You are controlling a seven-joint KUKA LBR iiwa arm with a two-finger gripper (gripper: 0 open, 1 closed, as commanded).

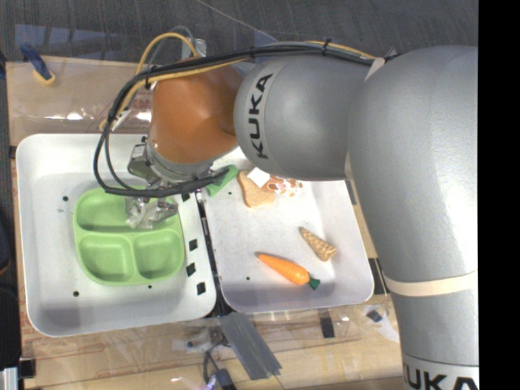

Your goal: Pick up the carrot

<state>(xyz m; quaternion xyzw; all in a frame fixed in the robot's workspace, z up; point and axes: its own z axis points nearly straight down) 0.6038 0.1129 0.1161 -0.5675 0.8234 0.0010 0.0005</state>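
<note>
So the carrot (286, 268) was just lying in the right bin (341, 287), down toward the front edge, orange body pointing left and the little green stub at its right end. Nothing was touching it. Just up and to the right of it sat a cone (318, 244), tan and waffle-looking, close by but apart. Further back in that bin there was a toast slice (254, 192) and next to it something small with red and white on it, half tucked under the arm, couldn't make out what it was.

The arm (325, 120) was stretched across from the right, well over the carrot, with the gripper (149, 210) hanging over in the left bin (41, 218) instead. It was right above the green tray (130, 254), over the tray's back compartment. Honestly couldn't tell how the jaws stood, the wrist and cables blocked most of it and the rest was a blur of metal.

A green thing (221, 179) stuck out near the wrist by the wall between the bins.
</note>
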